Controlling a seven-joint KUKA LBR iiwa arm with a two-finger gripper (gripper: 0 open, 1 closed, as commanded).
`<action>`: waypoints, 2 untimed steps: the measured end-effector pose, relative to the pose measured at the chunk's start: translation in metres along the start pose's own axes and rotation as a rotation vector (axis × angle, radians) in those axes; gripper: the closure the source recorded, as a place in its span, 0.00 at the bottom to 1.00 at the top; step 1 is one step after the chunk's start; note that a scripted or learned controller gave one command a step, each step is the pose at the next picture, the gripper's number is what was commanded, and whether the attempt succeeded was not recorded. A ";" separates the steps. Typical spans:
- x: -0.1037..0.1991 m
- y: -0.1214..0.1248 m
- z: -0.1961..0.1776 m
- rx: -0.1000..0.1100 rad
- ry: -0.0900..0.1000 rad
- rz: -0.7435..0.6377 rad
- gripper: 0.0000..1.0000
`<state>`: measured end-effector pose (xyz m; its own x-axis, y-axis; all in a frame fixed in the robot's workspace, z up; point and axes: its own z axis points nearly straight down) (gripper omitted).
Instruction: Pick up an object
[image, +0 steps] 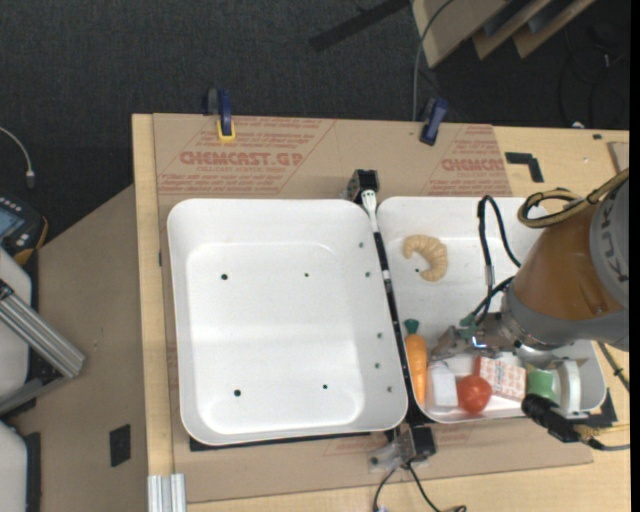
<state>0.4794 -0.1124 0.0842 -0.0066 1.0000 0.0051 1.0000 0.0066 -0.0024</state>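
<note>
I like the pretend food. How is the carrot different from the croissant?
The carrot is orange with a green tip; the croissant is pale tan. The carrot is straight and lies along the right bin's left wall; the croissant is curved and lies farther back, alone. Both lie in the same bin.

The two bins, left (270, 330) and right (455, 225), are plain white, the left one dotted with a few small dark spots. They sit on a tan table (160, 300) printed with red lettering along its far edge. In the right bin lie a pale beige croissant (428, 256), an orange carrot (416, 365) with a green tip, a red tomato (473, 394) and a white packet (505, 378) with red print. The arm (565, 270) shows an orange band and grey metal.
</note>
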 end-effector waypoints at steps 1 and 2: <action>0.016 0.000 -0.002 -0.006 -0.014 0.011 0.00; 0.120 0.003 -0.106 -0.015 -0.002 -0.005 0.00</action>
<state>0.4817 0.0076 0.1905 -0.0118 0.9999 0.0032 0.9999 0.0118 0.0122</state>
